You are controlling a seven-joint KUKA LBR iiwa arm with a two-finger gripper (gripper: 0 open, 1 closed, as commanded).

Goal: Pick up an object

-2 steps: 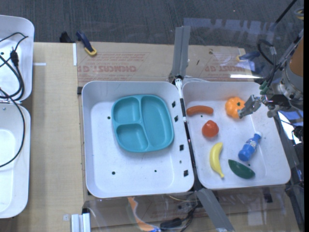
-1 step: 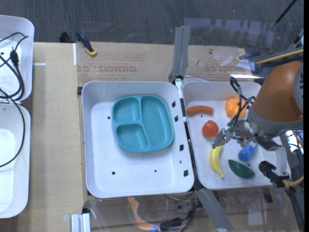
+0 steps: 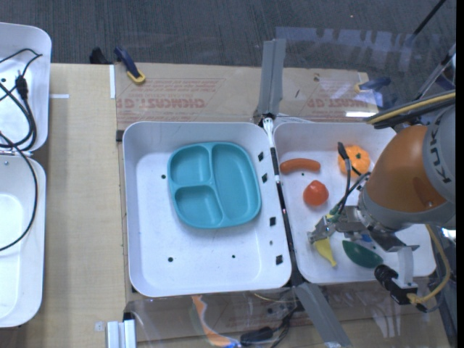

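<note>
The arm (image 3: 406,176), nearest the camera, reaches over the right bin (image 3: 424,263). The left bin (image 3: 145,267) carries a teal divided plate (image 3: 214,184). The gripper (image 3: 324,232) hangs at the yellow banana (image 3: 325,252), at 6 o'clock of the tomato (image 3: 315,193). Finger state: cannot tell. Judged step: approach. Next: descend, close on the banana, lift.

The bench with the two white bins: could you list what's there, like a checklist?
Surface: wooden bench bearing two shallow white bins, left bin and right bin.
Job's things: in the right bin, orange sausage-shaped toy, red round tomato-like toy, orange rounded toy, yellow banana-shaped toy, dark green toy.
Clutter: teal three-compartment plate in the left bin.
Grippers: gripper low above the yellow toy.
Cables: black cables at left.
Surroundings: grey floor.
</note>
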